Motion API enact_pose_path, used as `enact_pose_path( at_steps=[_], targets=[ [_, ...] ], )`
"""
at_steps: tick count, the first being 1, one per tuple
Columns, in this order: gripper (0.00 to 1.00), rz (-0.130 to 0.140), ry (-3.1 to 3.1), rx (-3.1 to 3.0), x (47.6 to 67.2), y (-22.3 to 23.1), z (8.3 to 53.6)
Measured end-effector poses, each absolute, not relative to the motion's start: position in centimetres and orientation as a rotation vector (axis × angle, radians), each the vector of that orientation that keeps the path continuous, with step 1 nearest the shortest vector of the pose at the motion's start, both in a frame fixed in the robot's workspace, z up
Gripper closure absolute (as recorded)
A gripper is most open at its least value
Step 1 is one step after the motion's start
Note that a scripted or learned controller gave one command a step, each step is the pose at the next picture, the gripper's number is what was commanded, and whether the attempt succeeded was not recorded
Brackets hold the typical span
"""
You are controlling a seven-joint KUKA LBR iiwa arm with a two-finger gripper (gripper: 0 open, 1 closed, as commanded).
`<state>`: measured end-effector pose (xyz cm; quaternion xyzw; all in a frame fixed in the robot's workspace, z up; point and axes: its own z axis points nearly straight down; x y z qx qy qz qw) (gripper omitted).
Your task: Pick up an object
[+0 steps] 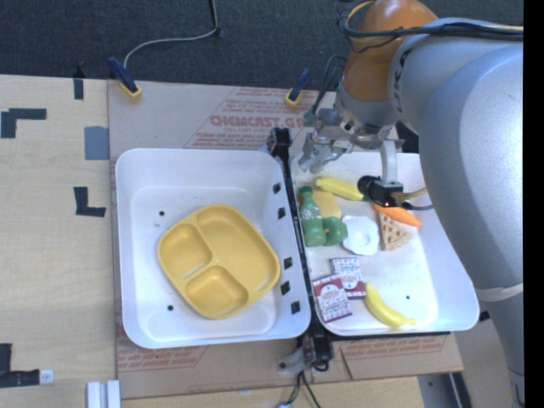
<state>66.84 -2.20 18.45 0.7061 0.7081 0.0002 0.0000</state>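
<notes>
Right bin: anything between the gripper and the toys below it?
Nothing visible. The gripper hangs over the far end of the right bin, next to the divider, with the yellow banana and green bottle lying open just beneath and nearer the camera.

Nearest my side of the right bin (pixel 450 308) lies a yellow banana (pixel 387 307); beside it, two red-and-white cartons (pixel 338 288). Farther in, a fried egg (pixel 361 235), pizza slice (pixel 393 228), carrot (pixel 399 215), green bottle (pixel 313 221) and a second banana (pixel 340 187).
</notes>
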Motion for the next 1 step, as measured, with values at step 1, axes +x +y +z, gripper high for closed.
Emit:
enact_pose_path(
  at_steps=[1],
  targets=[
    [0.0,-0.003,2.223,2.219,66.81,-2.29,18.41]
  ],
)
